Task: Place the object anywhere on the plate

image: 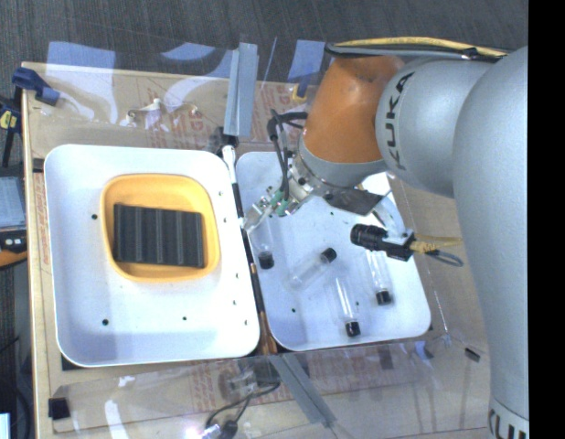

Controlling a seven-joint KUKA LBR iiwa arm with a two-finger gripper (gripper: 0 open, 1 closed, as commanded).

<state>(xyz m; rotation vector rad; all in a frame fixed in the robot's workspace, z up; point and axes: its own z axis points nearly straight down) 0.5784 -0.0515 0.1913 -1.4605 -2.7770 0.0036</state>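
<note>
A: What lies nearest, at the lower edge?

B: The table (173, 396), with some clear fixtures and a cable along its front. Behind that come the two bins side by side.

A: And the right bin (406, 323)?

B: It holds several clear vials with black caps. One vial (346, 307) lies near the front wall, a second vial (378, 277) just to its right, and a third vial (312, 267) lies at a slant near the middle. A small dark piece (265, 261) sits by the bin's left wall.

A: Where is the plate?

B: In the left bin (72, 327). The yellow plate (154, 190) lies there with a dark ribbed block (160, 236) resting on it. The vials are all well apart from it, across the wall between the bins.

A: The arm?

B: The arm (438, 126) fills the right side and covers the far part of the right bin. Its pincer (269, 206) hangs over that bin's far left corner, close to the dividing wall. I cannot tell whether it is clenched or released, or grasping anything.

A: Farther back?

B: Blue tape patches (81, 58) and a grey upright bar (239, 85) on the table's far edge.
</note>
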